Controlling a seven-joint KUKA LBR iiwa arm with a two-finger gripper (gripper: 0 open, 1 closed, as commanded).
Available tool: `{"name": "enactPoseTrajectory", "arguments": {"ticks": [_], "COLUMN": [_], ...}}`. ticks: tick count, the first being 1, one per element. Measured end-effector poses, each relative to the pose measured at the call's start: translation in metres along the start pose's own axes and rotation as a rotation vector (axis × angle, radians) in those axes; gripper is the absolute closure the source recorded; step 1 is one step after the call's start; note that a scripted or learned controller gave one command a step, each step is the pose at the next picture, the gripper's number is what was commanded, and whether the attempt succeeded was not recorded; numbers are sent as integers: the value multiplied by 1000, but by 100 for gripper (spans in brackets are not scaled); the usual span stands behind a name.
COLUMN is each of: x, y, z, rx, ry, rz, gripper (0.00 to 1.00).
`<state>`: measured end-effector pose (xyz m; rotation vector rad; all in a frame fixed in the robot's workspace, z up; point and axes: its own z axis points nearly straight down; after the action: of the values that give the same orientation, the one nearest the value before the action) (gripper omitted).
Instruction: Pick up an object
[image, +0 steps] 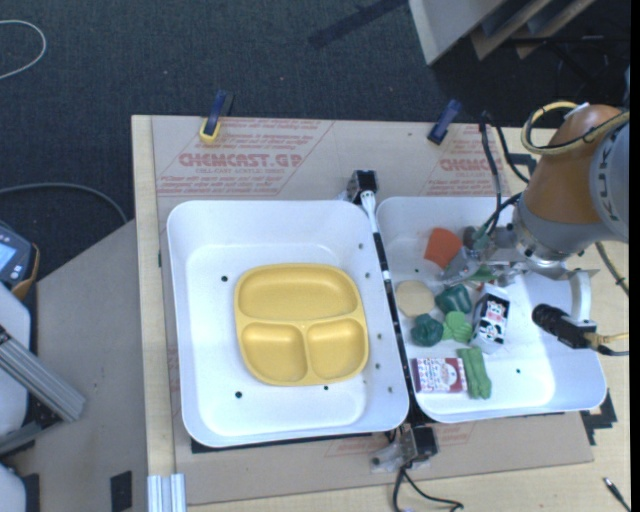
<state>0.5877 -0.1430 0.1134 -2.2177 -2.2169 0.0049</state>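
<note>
Camera view put my tool low in the right bin; I couldn't tell its state. Nearest, a green toy lay at its seven o'clock, just beside it.

Objects lying in the right bin, right of frame centre: an orange block uppermost; a pale disc; dark green pieces and; a light green piece; a black-and-white carton, tilted; a red-and-white packet, flat; a green pod beside it.
</note>
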Motion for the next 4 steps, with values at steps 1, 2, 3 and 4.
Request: {"name": "enactPoseTrajectory", "arguments": {"ticks": [1,2,3,4], "x": [-2,-4,-14,-19], "y": [2,5,7,-1], "z": [25,11,-45,-95], "rx": [-11,-21,-13,-13], "ry": [-7,-11,-5,-5], "rz": [0,2,0,1], "gripper": [0,100,100,100]}}
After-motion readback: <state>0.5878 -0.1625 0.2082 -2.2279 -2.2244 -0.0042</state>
